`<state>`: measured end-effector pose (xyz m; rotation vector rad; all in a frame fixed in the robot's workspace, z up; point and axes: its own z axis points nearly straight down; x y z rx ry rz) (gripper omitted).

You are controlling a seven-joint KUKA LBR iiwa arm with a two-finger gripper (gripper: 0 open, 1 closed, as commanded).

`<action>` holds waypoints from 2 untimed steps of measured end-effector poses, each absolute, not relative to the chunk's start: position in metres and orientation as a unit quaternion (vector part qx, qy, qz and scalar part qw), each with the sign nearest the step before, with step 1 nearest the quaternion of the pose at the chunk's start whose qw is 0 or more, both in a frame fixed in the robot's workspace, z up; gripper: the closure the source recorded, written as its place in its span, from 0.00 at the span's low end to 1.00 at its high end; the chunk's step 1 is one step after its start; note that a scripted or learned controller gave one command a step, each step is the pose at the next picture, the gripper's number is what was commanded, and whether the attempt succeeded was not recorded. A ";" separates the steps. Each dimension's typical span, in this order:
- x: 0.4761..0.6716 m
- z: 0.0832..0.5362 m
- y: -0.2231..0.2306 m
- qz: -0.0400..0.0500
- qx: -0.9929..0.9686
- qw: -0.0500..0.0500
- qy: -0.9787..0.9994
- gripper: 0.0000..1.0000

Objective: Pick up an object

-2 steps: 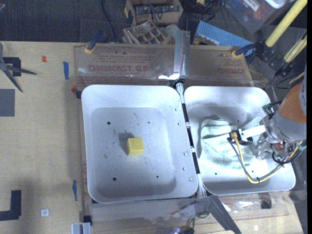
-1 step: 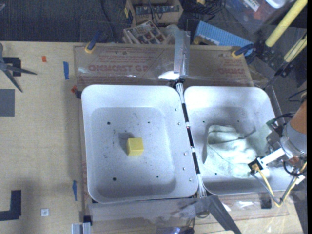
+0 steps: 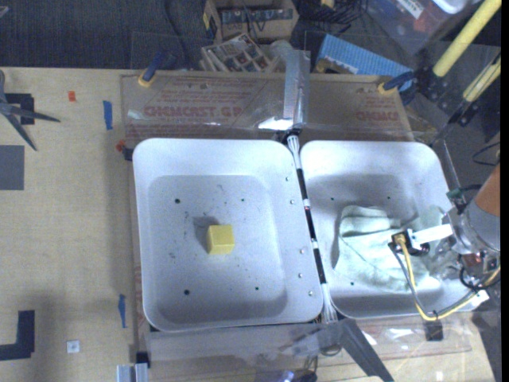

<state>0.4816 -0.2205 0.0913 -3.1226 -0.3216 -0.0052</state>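
Observation:
A small yellow block (image 3: 221, 239) lies near the middle of the left white bin (image 3: 159, 165). A crumpled pale white-green cloth (image 3: 367, 241) lies in the right bin (image 3: 358, 161), spread from its middle toward the front. My gripper (image 3: 444, 253) is low over the right bin's front right corner, at the cloth's right edge. Wrist hardware and glare blur the gripper's tip, and I see nothing clearly held in it.
A metal divider strip (image 3: 306, 213) runs between the two bins. Cardboard sheets (image 3: 207, 106) lie behind the bins. Clutter and cables sit beyond the bench's back edge. The wooden bench top (image 3: 56, 213) stretches out to the left.

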 end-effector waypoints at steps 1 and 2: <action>0.491 0.155 -0.216 0.001 -0.995 0.001 -0.102 1.00; 0.482 0.089 -0.186 -0.004 -0.995 -0.001 -0.101 1.00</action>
